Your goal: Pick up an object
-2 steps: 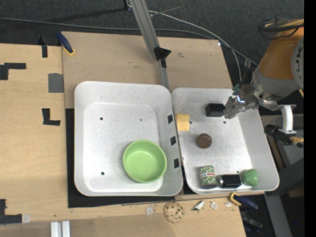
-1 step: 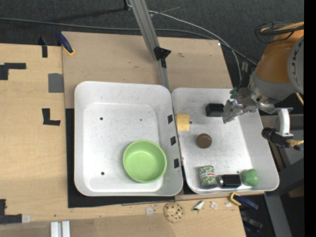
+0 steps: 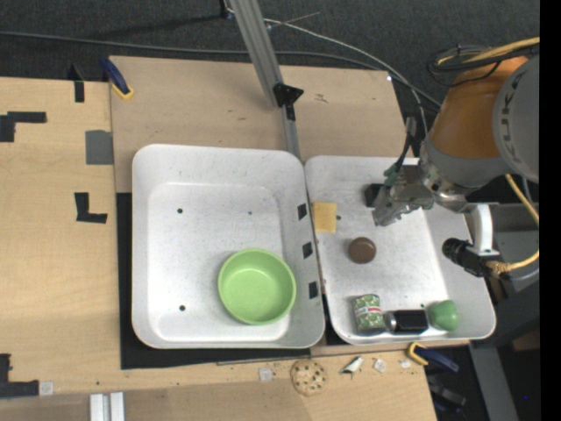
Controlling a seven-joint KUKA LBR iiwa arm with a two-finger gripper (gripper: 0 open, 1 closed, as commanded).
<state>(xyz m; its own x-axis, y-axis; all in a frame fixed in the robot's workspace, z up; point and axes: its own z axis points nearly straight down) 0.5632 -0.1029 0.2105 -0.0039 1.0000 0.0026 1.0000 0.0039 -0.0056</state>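
Note:
My gripper [image 3: 387,207] hangs over the upper middle of the right bin [image 3: 342,175]. A small brown ball [image 3: 362,250] lies in that bin just below and left of the gripper, apart from it. A yellow block [image 3: 325,217] rests at the bin's left wall. Along the bin's front edge lie a green-and-white can [image 3: 367,313], a black cylinder [image 3: 406,322] and a green ball [image 3: 443,315]. A green bowl [image 3: 256,286] sits in the left bin [image 3: 175,182]. Nothing shows between the gripper's fingers.
A grey metal pole [image 3: 263,51] slants down to the gap between the bins. A cookie-like disc [image 3: 305,377] and small scraps lie on the bench in front of the bins. Cables run behind the arm at the upper right.

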